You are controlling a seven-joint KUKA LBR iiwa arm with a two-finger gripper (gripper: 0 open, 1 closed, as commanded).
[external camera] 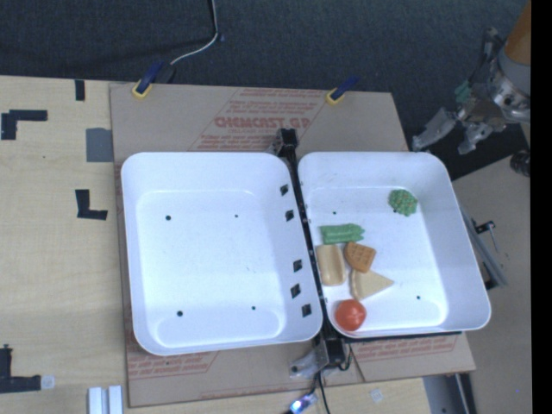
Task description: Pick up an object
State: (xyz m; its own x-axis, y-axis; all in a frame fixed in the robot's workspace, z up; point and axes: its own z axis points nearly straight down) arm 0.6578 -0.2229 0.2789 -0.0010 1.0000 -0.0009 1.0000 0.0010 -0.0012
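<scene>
Pincer [473, 119] hovers beyond the right bin [448, 231] at its far right corner, nothing between its fingers; released or clenched cannot be told. Objects lie well apart from it in that bin: green broccoli [402, 201], green block [342, 232], waffle [360, 255], bread roll [330, 264], cheese wedge [369, 284], tomato [349, 315]

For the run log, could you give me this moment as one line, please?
arm: gripper outside right bin | fingers: unclear | objects: tomato, broccoli in right bin | grasp: none
</scene>
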